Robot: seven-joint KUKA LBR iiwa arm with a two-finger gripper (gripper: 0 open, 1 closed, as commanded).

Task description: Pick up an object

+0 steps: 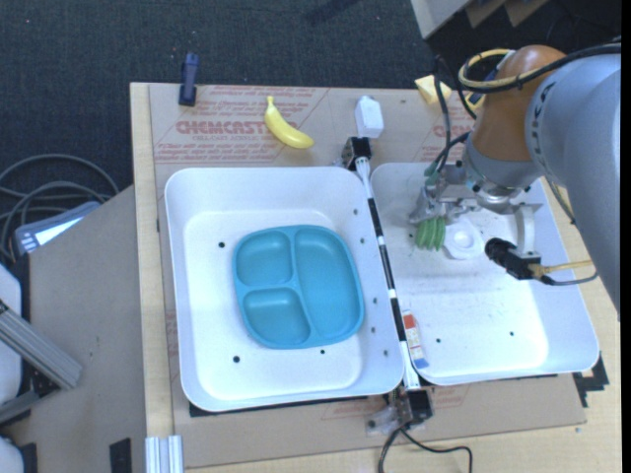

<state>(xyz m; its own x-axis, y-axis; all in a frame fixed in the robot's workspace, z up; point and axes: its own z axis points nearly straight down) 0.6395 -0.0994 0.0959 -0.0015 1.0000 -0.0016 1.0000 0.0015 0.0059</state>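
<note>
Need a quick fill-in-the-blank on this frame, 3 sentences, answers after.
1. The blue divided plate lies in the ____ bin.
2. The banana lies on the bench, ____ both bins.
3. The claw is down over the right bin, next to a ____ bristly object.

Answers: left; outside; green

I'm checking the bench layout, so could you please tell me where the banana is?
The banana lies on the cardboard beyond the left bin, outside both bins, near its far rim.
</note>
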